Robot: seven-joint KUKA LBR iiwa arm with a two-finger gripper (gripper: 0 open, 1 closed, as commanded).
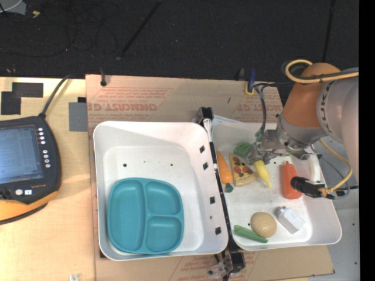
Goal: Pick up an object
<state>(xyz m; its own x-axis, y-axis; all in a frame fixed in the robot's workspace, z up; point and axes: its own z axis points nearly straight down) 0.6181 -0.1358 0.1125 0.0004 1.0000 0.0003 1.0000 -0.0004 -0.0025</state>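
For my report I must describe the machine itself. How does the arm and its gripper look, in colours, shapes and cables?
The arm is a thick rounded grey body with an orange band above the wrist. A yellow cable loops over the top, and thin dark wires run beside the wrist. The gripper is a small dark metal assembly, too blurred for finer detail.

1. Both white bins [193, 139] look like smooth, slightly glossy plastic.
2. The teal tray [146, 215] is matt plastic.
3. Under the bins there's plain brown cardboard [152, 95], dull and papery.
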